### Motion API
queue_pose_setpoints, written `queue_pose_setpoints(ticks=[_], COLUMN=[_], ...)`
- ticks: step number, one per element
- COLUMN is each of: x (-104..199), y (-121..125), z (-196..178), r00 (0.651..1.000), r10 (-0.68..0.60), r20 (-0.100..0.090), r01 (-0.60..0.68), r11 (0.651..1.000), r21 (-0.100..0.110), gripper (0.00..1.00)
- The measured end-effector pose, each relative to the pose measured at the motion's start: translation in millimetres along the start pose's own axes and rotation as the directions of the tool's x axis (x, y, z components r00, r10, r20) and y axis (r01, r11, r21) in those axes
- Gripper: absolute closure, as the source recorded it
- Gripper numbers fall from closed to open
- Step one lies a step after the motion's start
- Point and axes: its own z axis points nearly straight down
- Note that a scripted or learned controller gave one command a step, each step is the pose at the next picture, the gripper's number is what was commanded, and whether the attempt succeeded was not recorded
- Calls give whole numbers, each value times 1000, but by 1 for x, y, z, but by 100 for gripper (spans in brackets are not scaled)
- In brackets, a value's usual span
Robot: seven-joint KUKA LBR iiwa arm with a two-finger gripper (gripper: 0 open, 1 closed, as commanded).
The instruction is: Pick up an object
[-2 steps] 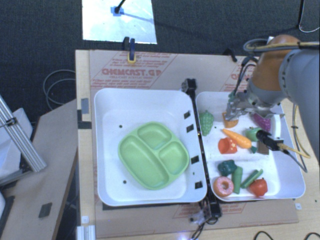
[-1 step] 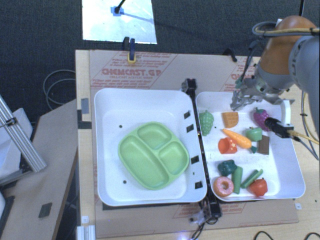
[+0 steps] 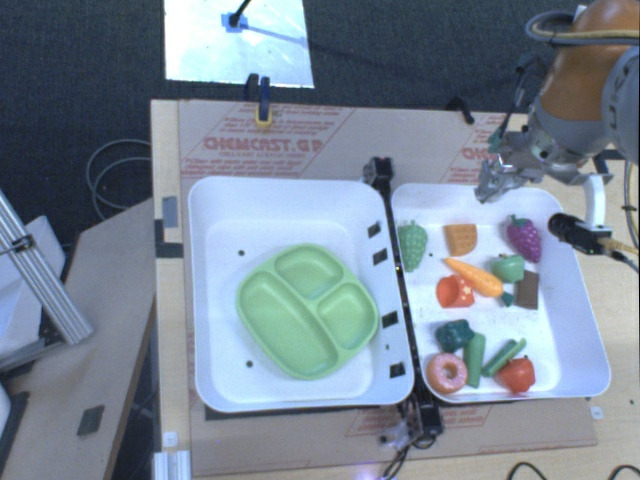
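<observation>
L bin [image 3: 215, 368]: white, holds a green divided plate [image 3: 306, 310], 3 compartments, sits toward the bin's near-right part, nothing on it. Black clips along the divider btw the two bins.

R bin [image 3: 580, 353]: toy food, all loose on the floor. Far-left corner: green grapes [image 3: 412, 243]. Next to them an orange cheese wedge [image 3: 460, 238]. Below that a carrot [image 3: 474, 276] lying diagonal, touching a red-orange pepper piece [image 3: 454, 291]. Near edge: pink-glazed donut [image 3: 446, 371], broccoli [image 3: 453, 335] just above it, green pod/cucumber pieces [image 3: 475, 353] beside, then a red tomato [image 3: 516, 373]. Mid-right: green pear-ish item [image 3: 508, 266] w/ a brown block [image 3: 527, 290] touching it. Far-right: purple grapes [image 3: 523, 238].

My pincer [image 3: 492, 186] hangs over the R bin's far rim, above and apart from all items, btw cheese and purple grapes but further back. Nothing btw my fingers; how wide they sit — can't tell, too small/blurred.
</observation>
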Motion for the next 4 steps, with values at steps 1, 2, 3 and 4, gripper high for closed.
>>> queue_pose_setpoints(ticks=[1, 2, 3, 4], x=[53, 103, 155, 138], y=[-17, -26, -44, -46], z=[8, 9, -1, 4], r00=[1000, 1000, 1000, 1000], r10=[-4, -5, -5, 4], r20=[-3, -4, -4, -1], r01=[4, 5, 5, -4], r11=[1000, 1000, 1000, 1000], r21=[8, 8, 9, 8], gripper=[100, 100, 100, 100])
